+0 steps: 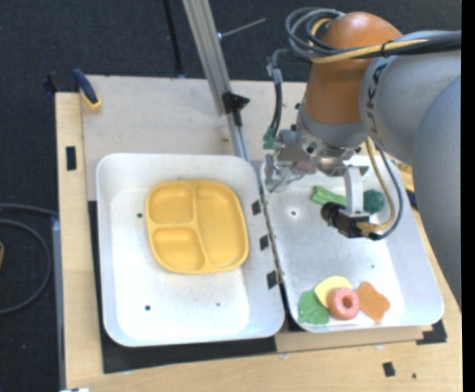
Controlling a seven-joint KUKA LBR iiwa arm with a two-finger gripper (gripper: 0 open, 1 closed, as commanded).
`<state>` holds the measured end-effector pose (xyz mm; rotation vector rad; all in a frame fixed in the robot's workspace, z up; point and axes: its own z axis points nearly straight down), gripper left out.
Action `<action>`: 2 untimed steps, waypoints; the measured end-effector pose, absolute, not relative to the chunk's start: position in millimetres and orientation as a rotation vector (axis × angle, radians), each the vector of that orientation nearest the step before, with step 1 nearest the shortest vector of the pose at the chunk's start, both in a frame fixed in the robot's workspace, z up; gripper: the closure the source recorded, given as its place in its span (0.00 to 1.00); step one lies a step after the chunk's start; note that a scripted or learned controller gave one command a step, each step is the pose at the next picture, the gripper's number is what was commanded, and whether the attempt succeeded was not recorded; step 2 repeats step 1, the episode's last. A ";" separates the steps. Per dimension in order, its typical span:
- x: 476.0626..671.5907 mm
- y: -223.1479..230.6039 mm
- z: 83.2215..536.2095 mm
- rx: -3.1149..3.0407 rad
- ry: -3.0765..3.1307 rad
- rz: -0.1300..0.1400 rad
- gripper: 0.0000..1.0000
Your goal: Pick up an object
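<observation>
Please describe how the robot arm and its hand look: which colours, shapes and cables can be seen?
The arm is thick and rounded, with a smooth grey shell and a glossy orange band above the wrist. Loops of grey and black cable sit at the top of the band, and a yellow cable hangs beside the wrist. The hand is a small assembly of silvery metal parts.

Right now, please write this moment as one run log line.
end effector: over right bin, upper left | yellow tray: in left bin | toys: right bin, near edge | grasp: none seen
</observation>
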<state>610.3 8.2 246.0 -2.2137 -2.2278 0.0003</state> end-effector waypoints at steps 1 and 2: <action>621.4 62.4 237.9 -2.213 -2.230 -0.002 1.00; 621.4 62.4 237.9 -2.213 -2.230 -0.002 1.00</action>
